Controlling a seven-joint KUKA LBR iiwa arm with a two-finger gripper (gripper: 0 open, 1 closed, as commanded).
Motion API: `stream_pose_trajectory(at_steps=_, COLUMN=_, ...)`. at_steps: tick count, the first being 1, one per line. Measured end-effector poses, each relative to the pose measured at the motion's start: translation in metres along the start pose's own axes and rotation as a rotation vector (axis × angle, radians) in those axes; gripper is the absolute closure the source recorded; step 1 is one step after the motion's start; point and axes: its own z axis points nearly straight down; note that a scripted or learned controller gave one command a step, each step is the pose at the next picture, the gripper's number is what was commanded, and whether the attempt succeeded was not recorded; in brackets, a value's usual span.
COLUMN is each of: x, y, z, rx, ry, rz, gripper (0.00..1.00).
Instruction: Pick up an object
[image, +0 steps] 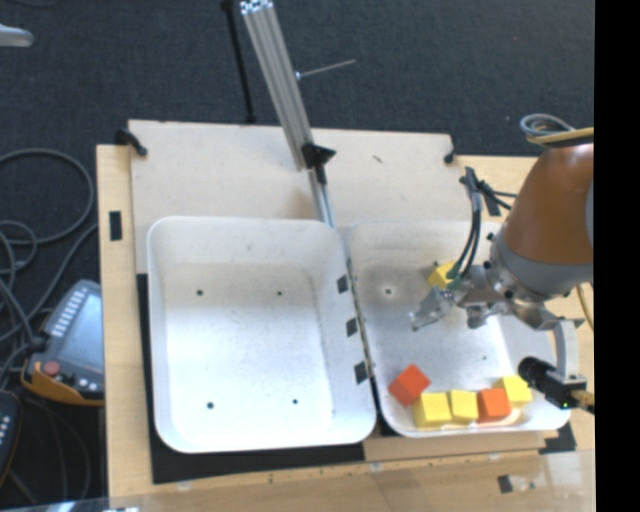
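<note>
My gripper (432, 308) hangs low over the middle of the right bin (385, 262), below the grey wrist with its orange band (555, 205). A small yellow block (441, 274) shows right beside the gripper's upper edge; whether it is held or lying on the bin floor is unclear. An orange block (408, 384) lies tilted near the bin's front left. Along the front wall sits a row of blocks: yellow (434, 408), yellow (463, 404), orange (493, 402) and yellow (517, 389).
The left bin (175, 250) adjoins the right one along a shared wall with black clips (352, 326). A slanted aluminium post (285, 90) rises behind the bins. Cables (478, 215) run down the wrist. A pendant (70, 335) lies off the bench at the left.
</note>
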Motion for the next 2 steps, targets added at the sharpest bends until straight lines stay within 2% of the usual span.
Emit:
stream_pose_trajectory(at_steps=1, x=-0.053, y=0.051, z=0.072, rx=0.006, ry=-0.003, rz=-0.001, gripper=0.00)
stream_pose_trajectory(at_steps=2, x=-0.026, y=0.046, z=0.063, rx=0.004, ry=0.001, rz=-0.008, gripper=0.00)
